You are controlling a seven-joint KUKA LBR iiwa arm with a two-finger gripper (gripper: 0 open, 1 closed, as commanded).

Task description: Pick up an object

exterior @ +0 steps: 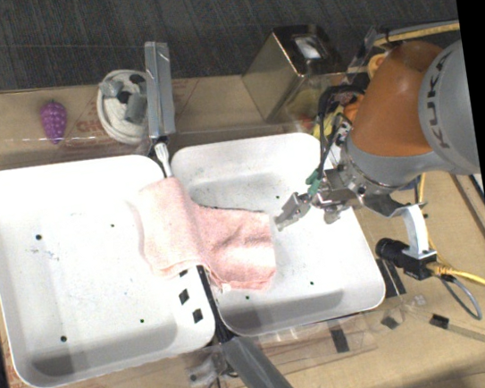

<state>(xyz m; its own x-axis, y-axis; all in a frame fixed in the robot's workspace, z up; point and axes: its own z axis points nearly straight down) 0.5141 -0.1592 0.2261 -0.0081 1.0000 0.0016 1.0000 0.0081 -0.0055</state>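
Just left of the pincer [284,218] lies the pink towel [203,235], draped across both bins' shared rims; pincer's opening I can't tell, nothing visibly held. Best descend squarely onto the thick fold.

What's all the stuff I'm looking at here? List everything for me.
Shallow white plastic bins: two, white, side by side on the bench.
Pink cloth towel: one, pink, draped over the divide between both bins.
Purple grape-like bunch: one, purple, on the bench behind the left bin.
White coil: one, white, beside the purple bunch.
Brass-coloured box: one, behind the right bin.
Arm: one, grey and orange, from the right.
Gripper: one, over the right bin, beside the towel's edge.
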